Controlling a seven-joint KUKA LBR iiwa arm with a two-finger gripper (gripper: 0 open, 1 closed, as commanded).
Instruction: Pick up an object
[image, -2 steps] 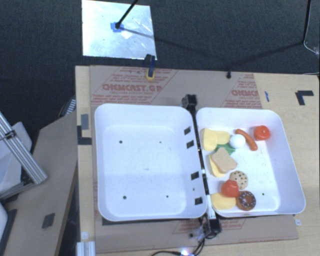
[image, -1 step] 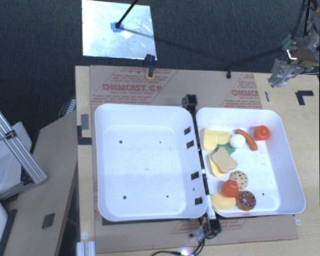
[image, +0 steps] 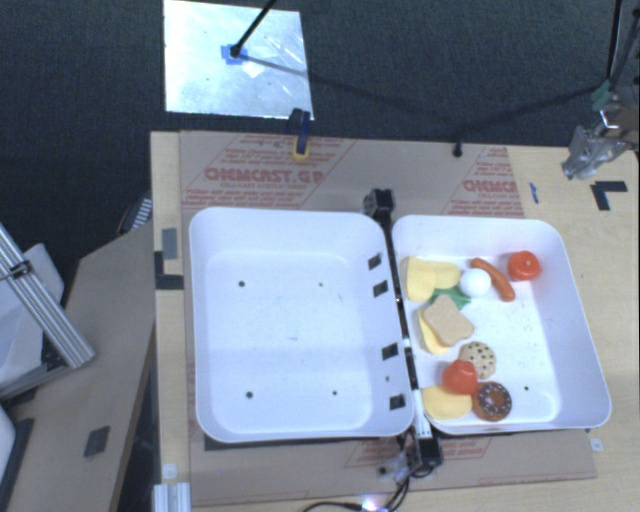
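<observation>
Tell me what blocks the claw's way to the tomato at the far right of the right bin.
Nothing visible does. The claw hangs beyond the right bin's far right corner, above the bench, and the tomato lies exposed, with only the sausage close on its left.

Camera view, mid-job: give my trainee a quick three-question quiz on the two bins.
1. True or false: the round red toy tomato lies in the right-hand shallow white bin.
2. What lies nearest that bin's front edge? A) brown chocolate-glazed toy doughnut B) white ball C) orange toy sausage
3. Fill in: the tan toy bread slice lies on a ____ wedge.

Key: 1 true; 2 A; 3 yellow.
</observation>
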